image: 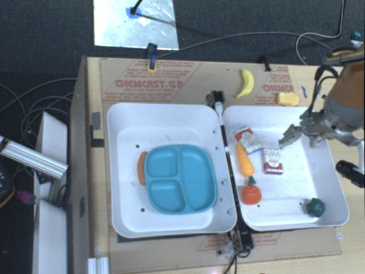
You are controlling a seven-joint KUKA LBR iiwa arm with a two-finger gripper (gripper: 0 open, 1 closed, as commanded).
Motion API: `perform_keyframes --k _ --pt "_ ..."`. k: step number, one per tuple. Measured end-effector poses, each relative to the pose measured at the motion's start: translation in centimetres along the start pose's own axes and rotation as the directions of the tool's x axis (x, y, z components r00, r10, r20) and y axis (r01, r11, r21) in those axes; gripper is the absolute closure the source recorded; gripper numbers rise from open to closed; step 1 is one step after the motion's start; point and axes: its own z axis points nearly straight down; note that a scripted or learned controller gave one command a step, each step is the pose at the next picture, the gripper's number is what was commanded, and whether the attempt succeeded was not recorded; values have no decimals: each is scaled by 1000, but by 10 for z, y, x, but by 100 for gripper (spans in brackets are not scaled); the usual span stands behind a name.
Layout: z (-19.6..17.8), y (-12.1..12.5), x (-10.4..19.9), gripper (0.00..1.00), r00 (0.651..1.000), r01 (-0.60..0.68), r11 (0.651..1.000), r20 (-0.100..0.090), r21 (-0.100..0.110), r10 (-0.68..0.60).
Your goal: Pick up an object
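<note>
My gripper (301,137) hangs over the upper right part of the right bin (333,178), open, with nothing between its fingers. A small red and white box (273,160) lies in the bin just below and to the left of it. Further left are a red and white packet (247,139) and an orange carrot (245,161). A red tomato (251,194) sits near the bin's front left, and a dark green lump (315,207) lies in the front right corner.
The left bin (122,130) holds a blue divided plate (181,177) with an orange sausage (141,168) against its left side. Behind the bins, a yellow banana (246,83) and a yellow block (288,99) lie on the cardboard. Cables run across the back.
</note>
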Motion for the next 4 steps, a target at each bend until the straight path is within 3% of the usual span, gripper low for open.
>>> perform_keyframes --k 1,2,3,4 --pt "118 50 57 0 1000 0 1000 -2 3 0" --pt "125 0 59 0 1000 -2 1000 0 1 2" --pt "125 -15 11 0 1000 -4 1000 1 1 4" --pt "124 43 57 0 1000 1 1000 -1 -2 -1"
